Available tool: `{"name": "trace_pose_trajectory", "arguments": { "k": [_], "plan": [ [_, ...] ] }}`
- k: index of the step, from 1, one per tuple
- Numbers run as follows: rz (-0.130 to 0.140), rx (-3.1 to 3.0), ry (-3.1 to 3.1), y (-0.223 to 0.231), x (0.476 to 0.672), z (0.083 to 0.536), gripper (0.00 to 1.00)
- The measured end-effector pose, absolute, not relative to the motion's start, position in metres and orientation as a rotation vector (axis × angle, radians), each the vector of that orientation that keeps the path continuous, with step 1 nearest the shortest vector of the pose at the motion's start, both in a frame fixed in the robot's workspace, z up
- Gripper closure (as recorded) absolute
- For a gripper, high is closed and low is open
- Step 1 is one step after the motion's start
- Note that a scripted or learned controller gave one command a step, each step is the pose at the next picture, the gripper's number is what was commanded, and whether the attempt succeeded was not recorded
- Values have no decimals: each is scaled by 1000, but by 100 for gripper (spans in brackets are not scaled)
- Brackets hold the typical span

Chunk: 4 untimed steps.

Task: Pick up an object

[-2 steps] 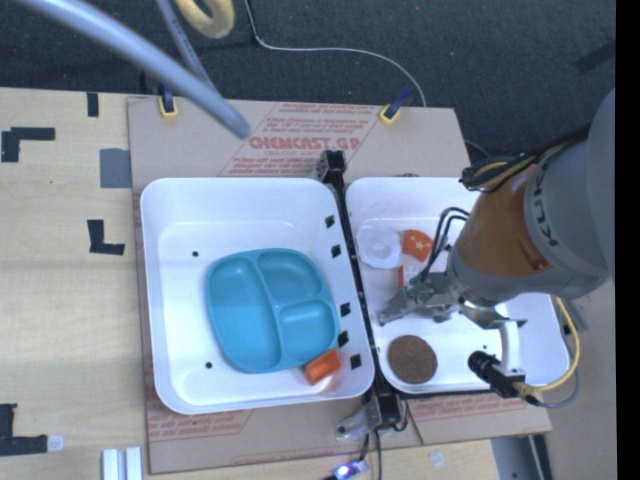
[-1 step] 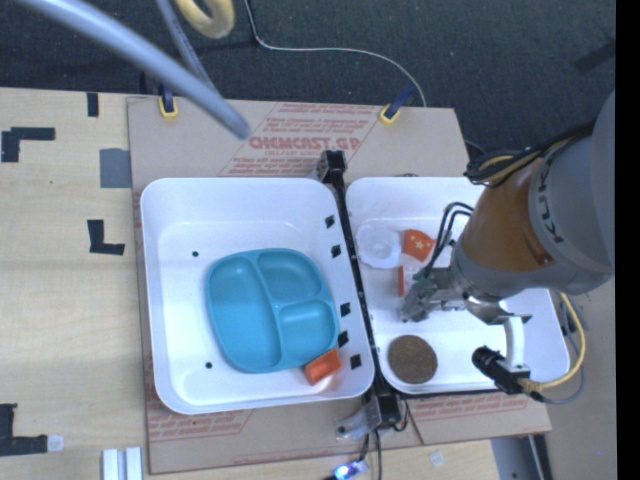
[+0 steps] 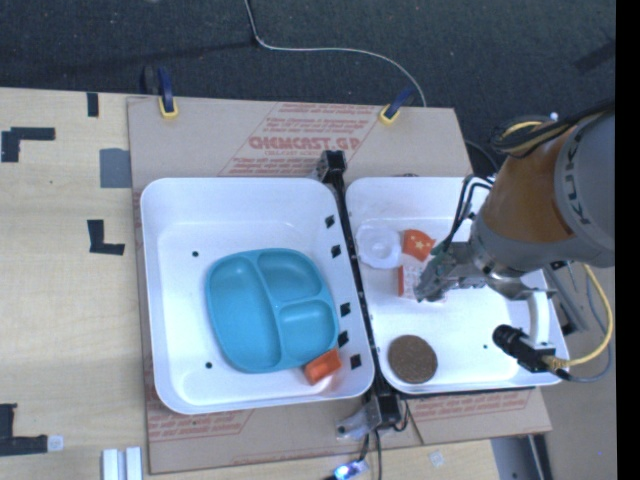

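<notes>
Looming closest to the lens, the arm (image 3: 555,203) comes in from the right, grey with an orange band, and I see its jaws (image 3: 432,283) low in the right bin (image 3: 470,363); whether they are wide or narrow I cannot tell from here. Under it the tabletop (image 3: 60,268) carries a cardboard sheet with red print and both bins, smooth white plastic with shallow walls. In the left bin (image 3: 170,268) lies the plate (image 3: 272,308), a blue divided tray of glossy plastic with rounded corners; it looks stiff but broad and flat, awkward to pinch except at its rim. Touching its lower right corner is an orange block (image 3: 322,367); I judge it small, light and stiff. In the right bin, the brown disc (image 3: 412,358) sits near the front wall, flat and matte; I judge it hard to get under. Just beside the jaws, to their left, are a clear cup (image 3: 379,245), likely thin, light and slippery, and an orange-and-white packet (image 3: 413,253), which I take as the nearest target: light, probably soft, best taken across its narrow sides.
</notes>
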State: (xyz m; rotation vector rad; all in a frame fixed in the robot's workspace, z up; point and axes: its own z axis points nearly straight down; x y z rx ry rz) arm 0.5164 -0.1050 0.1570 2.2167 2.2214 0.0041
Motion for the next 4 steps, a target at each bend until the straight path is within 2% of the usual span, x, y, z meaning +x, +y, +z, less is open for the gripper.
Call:
{"name": "trace_pose_trajectory", "arguments": {
  "k": [2,4],
  "plan": [
    [4,2216,2222,-101,524,250,100],
    [-2,2216,2231,15,524,238,100]
  ]
}}
